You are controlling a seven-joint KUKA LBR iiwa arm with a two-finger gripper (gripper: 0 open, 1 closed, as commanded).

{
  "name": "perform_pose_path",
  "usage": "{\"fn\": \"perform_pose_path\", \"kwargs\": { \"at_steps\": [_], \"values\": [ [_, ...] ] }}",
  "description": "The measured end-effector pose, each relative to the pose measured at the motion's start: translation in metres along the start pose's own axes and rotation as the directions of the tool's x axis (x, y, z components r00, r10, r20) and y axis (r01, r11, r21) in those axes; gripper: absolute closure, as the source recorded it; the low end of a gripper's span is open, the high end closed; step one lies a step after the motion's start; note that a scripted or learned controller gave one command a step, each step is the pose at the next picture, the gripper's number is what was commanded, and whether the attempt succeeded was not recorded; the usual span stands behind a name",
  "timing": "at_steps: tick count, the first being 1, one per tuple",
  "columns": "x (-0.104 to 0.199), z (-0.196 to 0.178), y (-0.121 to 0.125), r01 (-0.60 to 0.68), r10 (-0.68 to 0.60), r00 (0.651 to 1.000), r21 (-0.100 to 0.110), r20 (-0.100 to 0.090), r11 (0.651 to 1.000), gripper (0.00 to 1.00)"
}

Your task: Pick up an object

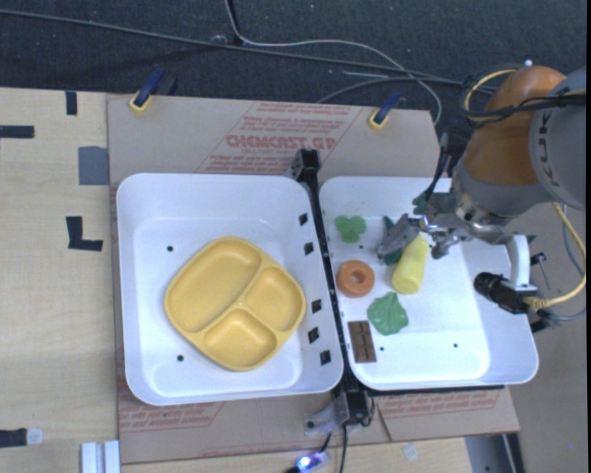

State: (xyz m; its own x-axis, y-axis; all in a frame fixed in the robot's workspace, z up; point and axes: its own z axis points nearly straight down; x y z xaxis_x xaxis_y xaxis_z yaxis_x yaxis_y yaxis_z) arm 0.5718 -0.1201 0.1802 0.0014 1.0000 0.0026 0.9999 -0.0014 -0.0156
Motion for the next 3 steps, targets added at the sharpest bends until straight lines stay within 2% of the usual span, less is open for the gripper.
{"fn": "perform_pose_path", "kwargs": {
  "at_steps": [1,2,3],
  "values": [
    [0.000,-0.008,0.003,0.003,-0.003,1.000,-0.013,0.002,1.000,0.00],
    [0.008,0.039,0.003,0.003,-0.003,1.000,-0.010,0.003,1.000,0.00],
    [0.009,0.067,0.010,0.005,-0.005,1.000,-0.036,0.006,0.999,0.00]
  ]
}}
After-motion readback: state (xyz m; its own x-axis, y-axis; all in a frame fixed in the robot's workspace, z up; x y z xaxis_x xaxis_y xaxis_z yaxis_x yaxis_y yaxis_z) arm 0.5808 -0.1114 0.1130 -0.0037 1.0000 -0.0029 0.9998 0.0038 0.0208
